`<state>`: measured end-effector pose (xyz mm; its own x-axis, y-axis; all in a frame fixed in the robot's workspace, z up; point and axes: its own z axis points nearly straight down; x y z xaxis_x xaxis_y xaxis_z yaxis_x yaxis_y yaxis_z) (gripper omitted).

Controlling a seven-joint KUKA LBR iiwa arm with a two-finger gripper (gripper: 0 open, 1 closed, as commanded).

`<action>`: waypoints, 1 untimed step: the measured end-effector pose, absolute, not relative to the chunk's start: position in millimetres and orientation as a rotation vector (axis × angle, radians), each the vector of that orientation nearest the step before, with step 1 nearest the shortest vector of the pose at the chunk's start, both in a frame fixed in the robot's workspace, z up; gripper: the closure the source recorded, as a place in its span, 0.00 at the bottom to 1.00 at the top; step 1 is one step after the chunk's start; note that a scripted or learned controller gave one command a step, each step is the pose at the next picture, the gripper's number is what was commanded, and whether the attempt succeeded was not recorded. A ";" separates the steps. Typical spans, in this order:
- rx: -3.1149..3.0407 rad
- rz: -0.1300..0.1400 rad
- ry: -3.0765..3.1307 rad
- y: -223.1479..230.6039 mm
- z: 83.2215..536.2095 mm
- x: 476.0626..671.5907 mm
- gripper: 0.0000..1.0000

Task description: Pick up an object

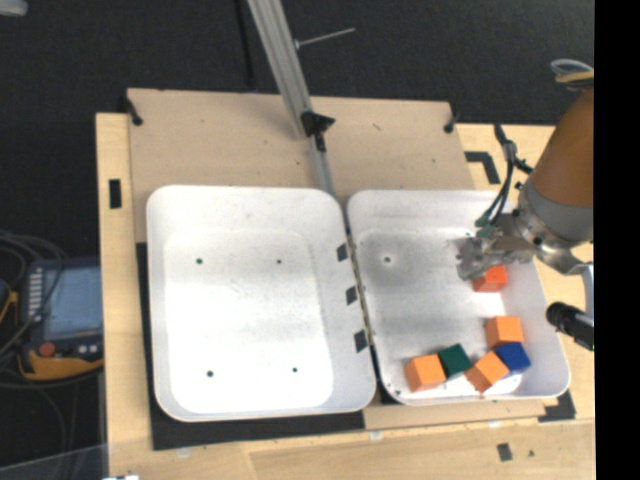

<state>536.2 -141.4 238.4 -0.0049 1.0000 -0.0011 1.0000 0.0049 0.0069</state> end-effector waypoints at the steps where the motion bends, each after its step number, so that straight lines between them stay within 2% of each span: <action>1: 2.211 0.006 2.224 -143.8 281.9 537.3 1.00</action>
